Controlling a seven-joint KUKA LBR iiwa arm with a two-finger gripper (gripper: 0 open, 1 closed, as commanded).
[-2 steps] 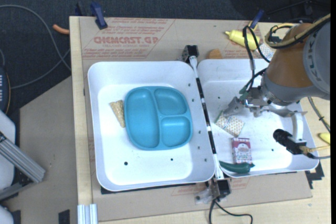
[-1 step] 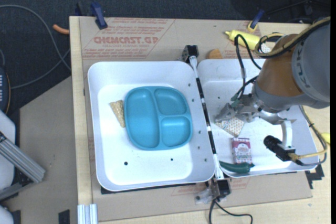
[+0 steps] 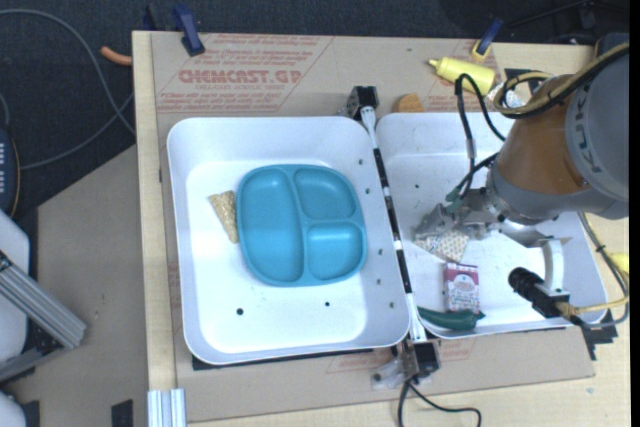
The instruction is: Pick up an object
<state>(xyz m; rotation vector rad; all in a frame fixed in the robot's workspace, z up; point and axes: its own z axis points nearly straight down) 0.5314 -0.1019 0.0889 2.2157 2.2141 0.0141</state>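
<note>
**Gripper (image 3: 452,218) low over a pale packet (image 3: 442,243) in the right bin (image 3: 420,140)**

Gripper and packet met, or nearly met, toward the 9 o'clock side of the right bin. Contact could not be confirmed, and whether the gripper was clenched or released could not be told. As a judgement, the step in hand was the approach onto that packet, which looked thin, patterned and limp. Doing it well would call for centring over the packet's middle, reaching the bin floor before closing, and lifting straight up, since such a thing slips easily.

At 6 o'clock from the packet lay 1 small red-and-white box (image 3: 462,290), near enough to be nudged. Beyond it, by the bin's 6 o'clock rim, lay a dark green thing (image 3: 450,318). The wall between the 2 bins stood close at 9 o'clock and left little room on that side. In the left bin (image 3: 190,215) lay 1 blue divided plate (image 3: 300,223), with a tan scrap (image 3: 223,207) at its 9 o'clock edge.
</note>
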